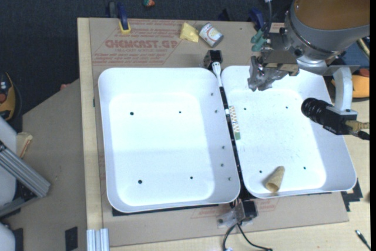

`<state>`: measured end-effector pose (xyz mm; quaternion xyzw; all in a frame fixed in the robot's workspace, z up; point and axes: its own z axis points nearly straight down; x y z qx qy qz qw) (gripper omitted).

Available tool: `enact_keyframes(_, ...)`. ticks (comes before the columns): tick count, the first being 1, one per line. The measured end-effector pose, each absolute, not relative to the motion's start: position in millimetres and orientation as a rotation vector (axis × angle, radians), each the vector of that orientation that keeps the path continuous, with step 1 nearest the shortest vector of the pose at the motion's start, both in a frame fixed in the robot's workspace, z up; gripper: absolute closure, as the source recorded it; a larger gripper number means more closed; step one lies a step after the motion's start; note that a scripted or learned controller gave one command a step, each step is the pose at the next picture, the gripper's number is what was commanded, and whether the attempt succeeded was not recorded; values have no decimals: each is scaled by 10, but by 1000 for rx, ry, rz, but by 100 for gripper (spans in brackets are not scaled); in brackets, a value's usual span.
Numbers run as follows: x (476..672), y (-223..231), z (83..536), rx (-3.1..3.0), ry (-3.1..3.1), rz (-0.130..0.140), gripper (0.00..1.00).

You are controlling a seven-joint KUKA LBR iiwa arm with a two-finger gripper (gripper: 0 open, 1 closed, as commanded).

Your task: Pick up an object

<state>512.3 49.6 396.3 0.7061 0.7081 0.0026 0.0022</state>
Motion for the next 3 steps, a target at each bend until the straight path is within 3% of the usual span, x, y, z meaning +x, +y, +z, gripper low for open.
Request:
enact_keyframes(1,5226,1306,3225,2217,2235,-10,100)
enact_keyframes(2,5371,1869,2548,2219,2232,-10,100)
enact_keyframes(3,5672,2023,3222,2216,2221,13,100)
